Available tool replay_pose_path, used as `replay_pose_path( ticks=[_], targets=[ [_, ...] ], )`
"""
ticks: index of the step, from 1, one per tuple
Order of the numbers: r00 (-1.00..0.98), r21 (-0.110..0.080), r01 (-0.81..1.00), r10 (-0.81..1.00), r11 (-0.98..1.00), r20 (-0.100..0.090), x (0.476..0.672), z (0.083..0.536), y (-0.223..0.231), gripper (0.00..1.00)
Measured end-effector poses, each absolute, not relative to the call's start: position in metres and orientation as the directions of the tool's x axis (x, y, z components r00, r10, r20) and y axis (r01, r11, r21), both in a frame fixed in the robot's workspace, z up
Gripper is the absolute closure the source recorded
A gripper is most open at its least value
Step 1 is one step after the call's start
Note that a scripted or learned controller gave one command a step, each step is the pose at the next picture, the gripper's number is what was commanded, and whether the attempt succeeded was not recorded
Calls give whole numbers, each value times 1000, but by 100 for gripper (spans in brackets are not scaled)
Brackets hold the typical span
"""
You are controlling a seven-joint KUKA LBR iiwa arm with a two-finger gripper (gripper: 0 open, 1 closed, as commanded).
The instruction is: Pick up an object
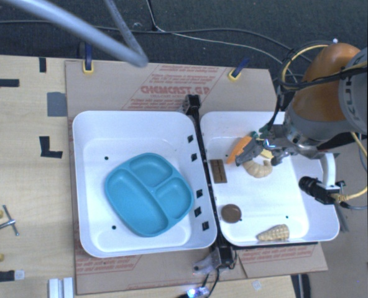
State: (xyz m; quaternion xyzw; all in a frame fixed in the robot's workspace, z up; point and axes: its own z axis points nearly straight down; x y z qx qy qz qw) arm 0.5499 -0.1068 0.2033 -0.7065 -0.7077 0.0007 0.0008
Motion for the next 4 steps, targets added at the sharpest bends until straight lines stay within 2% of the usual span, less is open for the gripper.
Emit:
replay_pose_path(
  ticks=[2, 3, 4],
  targets=[
    [-1, -6, 1000, 1000, 1, 0, 541, 87, -107, 0],
    [-2, -4, 1000, 1000, 2, 1, 542, 100, -106, 100],
    [-2, 4, 1000, 1000, 2, -1, 546, 163, -104, 100]
  ],
)
